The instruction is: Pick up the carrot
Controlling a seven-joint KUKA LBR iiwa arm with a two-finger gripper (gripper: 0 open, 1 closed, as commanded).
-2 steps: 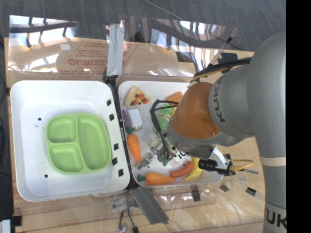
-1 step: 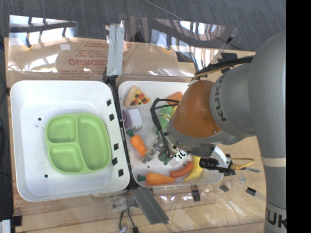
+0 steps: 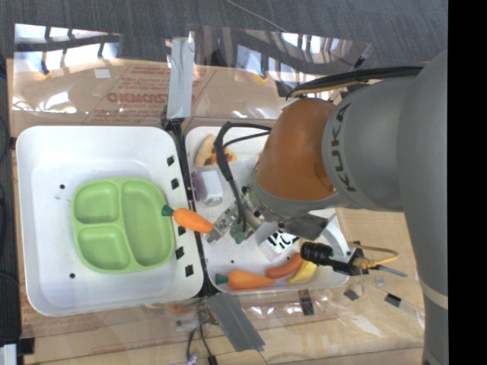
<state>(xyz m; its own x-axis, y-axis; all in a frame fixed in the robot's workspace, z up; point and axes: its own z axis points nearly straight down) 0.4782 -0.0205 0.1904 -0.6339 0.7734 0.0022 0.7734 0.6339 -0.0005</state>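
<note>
Carrot (image 3: 192,220), centre frame, looks light, rigid, smooth plastic; pincer (image 3: 215,230) grips its thick end, best hold mid-body.

carrot (image 3: 192,220) (orange) in gripper (image 3: 215,228), above bins

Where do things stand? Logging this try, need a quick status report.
Gripper low over right bin, beside the divider. Carrot at its tip, straddling the divider; grasp unconfirmed. Second carrot lies at the right bin's near edge.
</note>
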